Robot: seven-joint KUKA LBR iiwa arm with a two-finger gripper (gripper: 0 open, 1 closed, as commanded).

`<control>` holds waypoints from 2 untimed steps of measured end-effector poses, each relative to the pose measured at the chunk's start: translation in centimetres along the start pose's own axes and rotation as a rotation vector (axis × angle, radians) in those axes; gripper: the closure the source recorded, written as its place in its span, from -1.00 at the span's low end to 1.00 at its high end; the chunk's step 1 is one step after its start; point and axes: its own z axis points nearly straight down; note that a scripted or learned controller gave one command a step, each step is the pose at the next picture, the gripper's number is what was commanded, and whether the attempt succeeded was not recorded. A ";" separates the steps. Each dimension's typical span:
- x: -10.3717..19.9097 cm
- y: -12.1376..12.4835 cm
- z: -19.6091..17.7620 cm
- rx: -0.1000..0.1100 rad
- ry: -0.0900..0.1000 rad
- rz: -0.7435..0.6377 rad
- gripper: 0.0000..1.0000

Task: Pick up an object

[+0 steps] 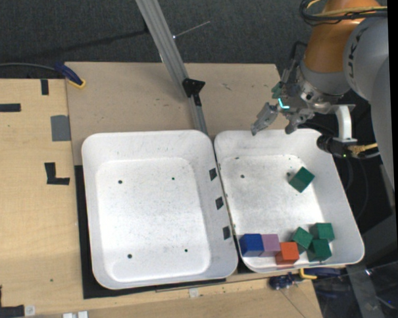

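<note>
My gripper [277, 123] hangs above the far edge of the right bin [266, 191], its two fingers spread open with nothing between them. A green block [301, 179] lies alone in the right bin, below and slightly right of the gripper. Along that bin's near edge sit a blue block [251, 244], a purple block [270, 243], an orange block [289, 252] and three more green blocks [316, 239].
The left bin [148, 210] stands beside the right one. A slanted metal pole [171, 54] with a black clamp rises behind the bins. Black tape marks lie on the bench at the left.
</note>
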 end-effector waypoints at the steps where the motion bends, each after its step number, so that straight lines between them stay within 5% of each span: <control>1: 0.0 0.1 -0.3 -0.005 -0.002 -0.001 -1.00; 2: 0.5 -0.7 4.5 0.000 -0.002 0.000 -1.00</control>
